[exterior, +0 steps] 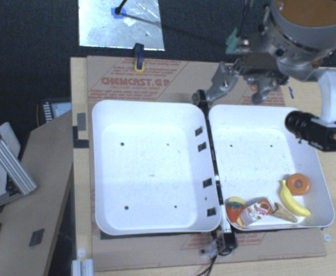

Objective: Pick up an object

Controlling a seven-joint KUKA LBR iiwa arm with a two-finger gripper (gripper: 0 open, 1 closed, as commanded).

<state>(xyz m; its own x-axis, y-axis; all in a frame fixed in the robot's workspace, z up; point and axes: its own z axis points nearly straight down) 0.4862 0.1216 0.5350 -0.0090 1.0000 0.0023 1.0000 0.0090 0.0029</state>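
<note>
Grey arm point(306, 22) raised over right bin's point(254, 148) far edge.

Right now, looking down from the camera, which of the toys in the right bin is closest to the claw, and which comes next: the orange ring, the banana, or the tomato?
1. Orange ring, right side of the bin, nearest the claw.
2. Banana, just below the ring.
3. Tomato, bottom left corner by the divider.
The ring and the banana are a close call.

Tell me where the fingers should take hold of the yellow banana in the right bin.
Probably across the middle of the yellow banana, coming straight down: it lies flat, curved, narrowest across its width. The orange ring-shaped toy and the bin's near-right wall crowd its ends.
</note>
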